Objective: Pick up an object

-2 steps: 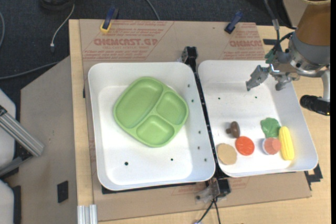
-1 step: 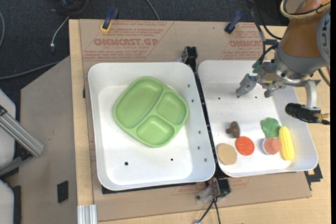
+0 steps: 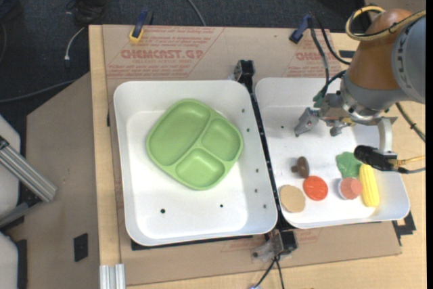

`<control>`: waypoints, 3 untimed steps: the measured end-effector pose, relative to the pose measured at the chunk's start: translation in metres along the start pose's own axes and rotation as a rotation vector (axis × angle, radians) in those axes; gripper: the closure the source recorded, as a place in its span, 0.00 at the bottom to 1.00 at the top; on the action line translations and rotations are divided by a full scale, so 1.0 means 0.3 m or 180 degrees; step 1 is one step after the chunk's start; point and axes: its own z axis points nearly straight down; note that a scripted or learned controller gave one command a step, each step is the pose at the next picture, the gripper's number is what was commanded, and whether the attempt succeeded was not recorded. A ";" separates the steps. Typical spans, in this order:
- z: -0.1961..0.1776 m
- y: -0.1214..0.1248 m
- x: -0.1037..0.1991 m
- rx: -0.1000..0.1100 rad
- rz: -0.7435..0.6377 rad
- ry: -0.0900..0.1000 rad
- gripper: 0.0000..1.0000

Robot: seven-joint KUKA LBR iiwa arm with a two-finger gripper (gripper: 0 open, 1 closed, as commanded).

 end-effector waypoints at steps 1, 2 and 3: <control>-0.045 0.004 -0.001 -0.0018 0.0001 -0.0004 1.00; -0.259 0.002 -0.002 -0.0038 -0.0003 -0.0012 1.00; -0.293 0.005 -0.002 -0.0031 -0.0003 -0.0010 1.00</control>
